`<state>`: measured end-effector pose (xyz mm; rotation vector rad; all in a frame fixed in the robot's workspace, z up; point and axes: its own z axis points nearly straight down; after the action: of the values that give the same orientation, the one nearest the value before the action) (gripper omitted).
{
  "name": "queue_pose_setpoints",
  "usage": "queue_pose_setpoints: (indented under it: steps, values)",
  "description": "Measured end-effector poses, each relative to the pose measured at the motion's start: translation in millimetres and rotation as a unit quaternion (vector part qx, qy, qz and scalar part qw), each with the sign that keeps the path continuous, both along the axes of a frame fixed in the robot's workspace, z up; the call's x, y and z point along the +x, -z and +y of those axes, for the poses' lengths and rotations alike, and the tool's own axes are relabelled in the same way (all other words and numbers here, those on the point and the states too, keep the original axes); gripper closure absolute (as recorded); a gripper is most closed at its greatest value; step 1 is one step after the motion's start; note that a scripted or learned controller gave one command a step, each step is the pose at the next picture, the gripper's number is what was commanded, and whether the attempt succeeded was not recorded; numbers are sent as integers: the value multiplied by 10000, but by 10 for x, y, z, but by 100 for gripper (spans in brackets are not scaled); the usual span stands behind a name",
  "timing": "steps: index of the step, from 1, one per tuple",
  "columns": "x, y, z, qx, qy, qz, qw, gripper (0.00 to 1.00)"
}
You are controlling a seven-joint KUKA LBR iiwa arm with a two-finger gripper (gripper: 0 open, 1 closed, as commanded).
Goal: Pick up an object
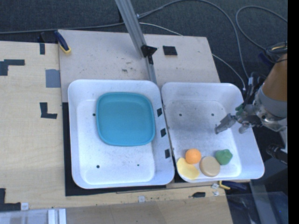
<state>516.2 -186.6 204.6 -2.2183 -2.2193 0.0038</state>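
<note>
I see my two-finger gripper, fingers spread and empty, at the right bin's right edge, with the small orange ball lying toward its near-left corner.

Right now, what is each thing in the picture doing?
Blue plate: lying flat in the left bin.
Orange ball, yellow piece, tan round piece, green piece: huddled together at the right bin's near edge.
Gripper: over the right bin, holding nothing.
</note>
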Motion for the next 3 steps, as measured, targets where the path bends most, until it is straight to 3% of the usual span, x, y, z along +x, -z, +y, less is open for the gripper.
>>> queue_pose_setpoints:
  steps: [2, 3]
  values:
    - [-172, 935, 28, 0, 1, 1, 10000, 0]
    - [-162, 817, 31, -1, -4, -15, 10000, 100]
